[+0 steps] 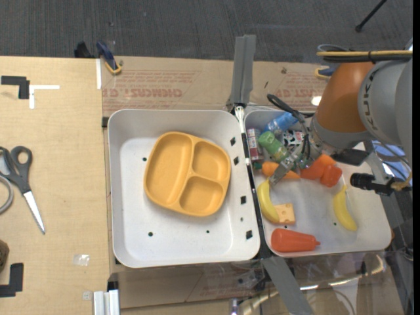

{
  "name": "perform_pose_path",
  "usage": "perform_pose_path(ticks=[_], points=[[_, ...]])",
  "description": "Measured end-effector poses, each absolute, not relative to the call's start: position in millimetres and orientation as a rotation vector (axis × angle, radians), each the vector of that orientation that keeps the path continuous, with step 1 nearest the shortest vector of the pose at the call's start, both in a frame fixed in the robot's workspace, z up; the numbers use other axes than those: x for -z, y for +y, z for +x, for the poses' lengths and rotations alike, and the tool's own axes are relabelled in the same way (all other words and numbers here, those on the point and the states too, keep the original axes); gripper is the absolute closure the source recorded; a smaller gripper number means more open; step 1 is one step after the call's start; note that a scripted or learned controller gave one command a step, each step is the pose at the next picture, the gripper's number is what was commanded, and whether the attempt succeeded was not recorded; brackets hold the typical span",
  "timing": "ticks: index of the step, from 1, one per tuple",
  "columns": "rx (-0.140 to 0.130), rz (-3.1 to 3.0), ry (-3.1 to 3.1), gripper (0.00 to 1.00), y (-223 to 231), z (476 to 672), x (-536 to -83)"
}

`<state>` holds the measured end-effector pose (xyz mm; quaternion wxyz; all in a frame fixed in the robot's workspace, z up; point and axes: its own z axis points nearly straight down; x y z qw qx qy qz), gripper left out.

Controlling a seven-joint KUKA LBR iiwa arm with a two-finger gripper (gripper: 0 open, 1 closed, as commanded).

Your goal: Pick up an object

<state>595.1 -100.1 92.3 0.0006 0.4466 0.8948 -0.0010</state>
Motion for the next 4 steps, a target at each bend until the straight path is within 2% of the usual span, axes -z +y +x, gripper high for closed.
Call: perform_pose_path(ticks=[1,2,3,4], points=[[0.028,1.556,2.775,0.00,-108.1,639.9,-89.2],[0.005,1.689,2.652,0.00,-99.9,626.1,-91.0],[0.003,1.746,2.613,0.00,-118.3,558.7,-91.5],[0.004,1.746,2.612,1.00,-118.8,558.8,-100.4]])
